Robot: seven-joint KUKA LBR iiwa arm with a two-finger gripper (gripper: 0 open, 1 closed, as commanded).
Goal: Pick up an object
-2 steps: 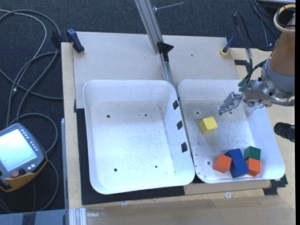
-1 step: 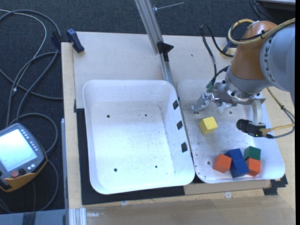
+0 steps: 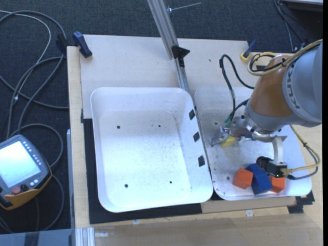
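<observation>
Gripper (image 3: 224,136) (grip state we cannot tell) hovers up-left of the orange block (image 3: 243,178) — we should centre over one block before descending.

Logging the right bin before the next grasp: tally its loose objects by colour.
Orange blocks: 2, the larger orange block and the smaller orange block
Blue blocks: 1, the blue block
Yellow objects: 1, the yellow piece
Total: 4

White bins (image 3: 102,106) — orange (image 3: 243,178), blue blocks (image 3: 259,178)
</observation>
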